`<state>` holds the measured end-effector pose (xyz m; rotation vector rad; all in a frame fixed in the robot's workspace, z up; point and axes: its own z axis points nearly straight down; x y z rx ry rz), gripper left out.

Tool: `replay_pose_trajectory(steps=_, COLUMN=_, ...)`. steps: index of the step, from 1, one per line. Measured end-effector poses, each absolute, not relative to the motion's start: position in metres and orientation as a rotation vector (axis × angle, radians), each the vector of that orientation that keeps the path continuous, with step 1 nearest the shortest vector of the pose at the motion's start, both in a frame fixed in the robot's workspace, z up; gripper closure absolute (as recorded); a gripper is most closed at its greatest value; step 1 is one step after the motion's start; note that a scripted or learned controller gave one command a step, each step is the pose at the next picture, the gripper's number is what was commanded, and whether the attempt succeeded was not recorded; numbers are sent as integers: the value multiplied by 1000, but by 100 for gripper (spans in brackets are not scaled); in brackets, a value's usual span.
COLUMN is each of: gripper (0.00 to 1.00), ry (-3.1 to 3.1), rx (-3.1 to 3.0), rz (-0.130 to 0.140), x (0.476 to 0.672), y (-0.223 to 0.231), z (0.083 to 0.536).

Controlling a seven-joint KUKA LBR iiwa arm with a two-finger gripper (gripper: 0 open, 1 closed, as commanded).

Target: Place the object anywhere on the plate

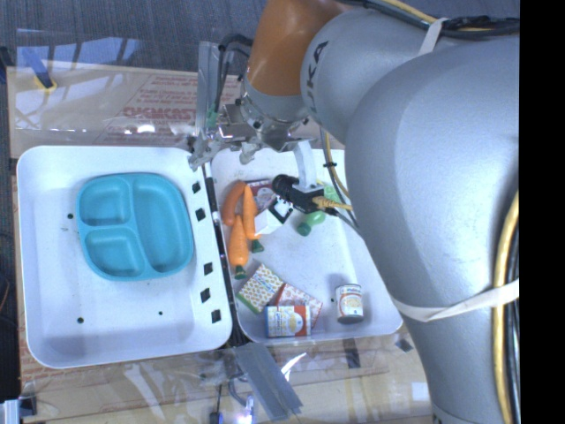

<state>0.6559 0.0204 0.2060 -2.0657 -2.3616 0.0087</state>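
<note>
Carrots (pixel 238 223) lie by the right bin's (pixel 375 312) left wall, unplated; gripper (pixel 216 140) hangs over its far-left corner, grip unreadable.

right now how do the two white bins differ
The left bin holds one thing, a blue divided plate; the right bin holds a jumble: two carrots, small boxes and a little can. The left bin lies in full view, while the grey arm covers part of the right bin. Both are shallow, white, and set side by side.
</note>
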Motion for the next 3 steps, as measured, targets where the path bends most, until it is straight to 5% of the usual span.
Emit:
replay_pose_trajectory(steps=1, gripper=0, ry=-2411, rx=-2004, rz=15, x=600, y=192, z=198)
replay_pose_trajectory(steps=2, gripper=100, ry=-2414, rx=-1995, rz=26, x=600, y=192, z=205)
replay_pose_trajectory(steps=3, gripper=100, ry=-2353, rx=-2075, rz=14, x=517, y=181, z=204)
